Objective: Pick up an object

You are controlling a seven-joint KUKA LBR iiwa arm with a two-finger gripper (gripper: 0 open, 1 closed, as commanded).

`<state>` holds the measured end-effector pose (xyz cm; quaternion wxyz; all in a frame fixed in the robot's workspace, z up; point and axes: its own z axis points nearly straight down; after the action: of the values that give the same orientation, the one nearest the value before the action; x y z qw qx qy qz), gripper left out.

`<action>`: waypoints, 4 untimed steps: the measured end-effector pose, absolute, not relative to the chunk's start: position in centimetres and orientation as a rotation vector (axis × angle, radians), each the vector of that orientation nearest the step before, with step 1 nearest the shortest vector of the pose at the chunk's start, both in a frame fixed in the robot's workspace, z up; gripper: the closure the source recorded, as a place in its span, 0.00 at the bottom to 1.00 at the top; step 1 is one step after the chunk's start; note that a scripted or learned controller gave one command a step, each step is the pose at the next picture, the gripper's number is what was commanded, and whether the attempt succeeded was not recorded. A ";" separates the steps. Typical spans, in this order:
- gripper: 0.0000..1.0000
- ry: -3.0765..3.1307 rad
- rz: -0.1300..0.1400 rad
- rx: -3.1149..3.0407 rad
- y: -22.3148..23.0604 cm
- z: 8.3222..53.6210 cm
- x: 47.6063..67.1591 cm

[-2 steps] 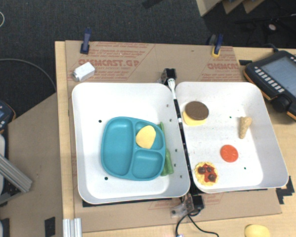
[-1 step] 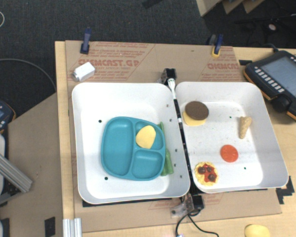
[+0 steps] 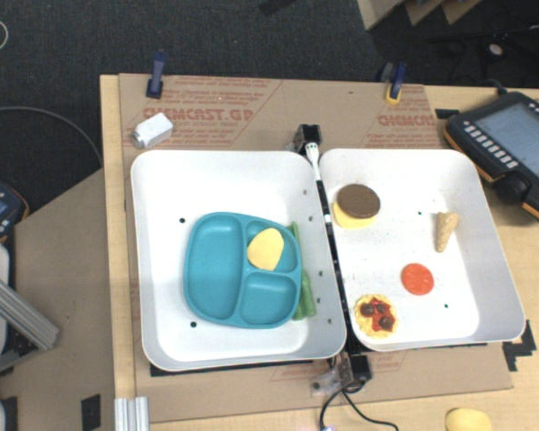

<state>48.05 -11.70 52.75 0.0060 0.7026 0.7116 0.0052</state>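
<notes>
In the left bin point(image 3: 162, 205) lies a teal divided plate point(image 3: 220, 277) with a yellow lemon-shaped piece point(image 3: 266, 250) in its upper right compartment. A green strip point(image 3: 304, 296) pokes out from under the plate's right side. The right bin point(image 3: 467, 187) holds a brown-topped yellow round point(image 3: 357, 205), a tan cone point(image 3: 445, 230), a red disc point(image 3: 418, 279) and a small pizza-like round with red spots point(image 3: 375, 315).
A black tablet-like controller point(image 3: 508, 142) rests at the bench's right edge. A small white block point(image 3: 153, 130) lies on the cardboard behind the left bin. Blue clamps point(image 3: 156, 74) hold the cardboard's far edge. A yellow object point(image 3: 467, 419) sits at the bottom right.
</notes>
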 end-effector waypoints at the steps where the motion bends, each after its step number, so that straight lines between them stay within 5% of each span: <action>1: 1.00 2.223 -0.008 2.231 -14.5 41.4 47.9; 2: 1.00 2.224 0.015 2.205 -7.0 51.6 48.0; 3: 1.00 2.216 -0.009 2.234 -15.1 41.9 47.9; 4: 1.00 2.228 0.012 2.206 -5.3 48.9 48.0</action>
<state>48.01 -5.34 48.92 0.0033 0.7035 0.7107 0.0039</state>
